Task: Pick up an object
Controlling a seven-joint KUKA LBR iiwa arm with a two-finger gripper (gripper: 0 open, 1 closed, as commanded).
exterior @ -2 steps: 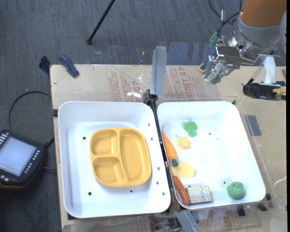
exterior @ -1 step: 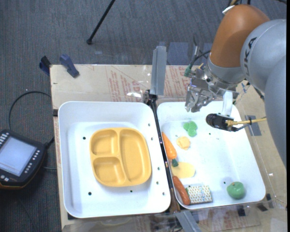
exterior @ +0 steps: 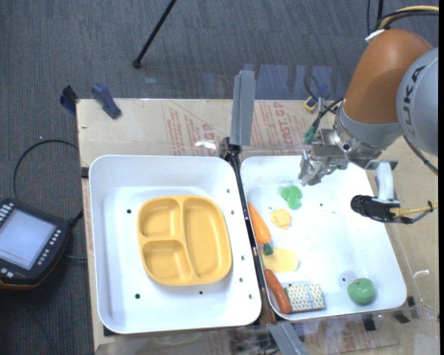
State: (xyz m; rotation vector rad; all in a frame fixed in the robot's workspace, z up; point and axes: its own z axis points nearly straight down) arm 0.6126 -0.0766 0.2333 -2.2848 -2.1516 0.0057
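Observation:
My gripper (exterior: 308,177) hangs over the far part of the right bin (exterior: 333,261), just above and to the right of a small green leafy piece (exterior: 291,195). Nothing shows between its fingers. Below the green piece lies a small pale yellow piece (exterior: 281,218), and further forward a larger flat yellow piece (exterior: 283,259). An orange carrot (exterior: 259,225) rests against the bin's left wall, with a red-orange sausage shape (exterior: 277,291) near the front left. A patterned white block (exterior: 305,296) lies beside it. A green apple (exterior: 361,291) sits in the front right corner.
The left bin (exterior: 115,198) holds a yellow divided plate (exterior: 183,239). A grey upright post (exterior: 242,113) stands behind the two bins where they meet. A handheld controller (exterior: 18,242) lies off the bench at the left.

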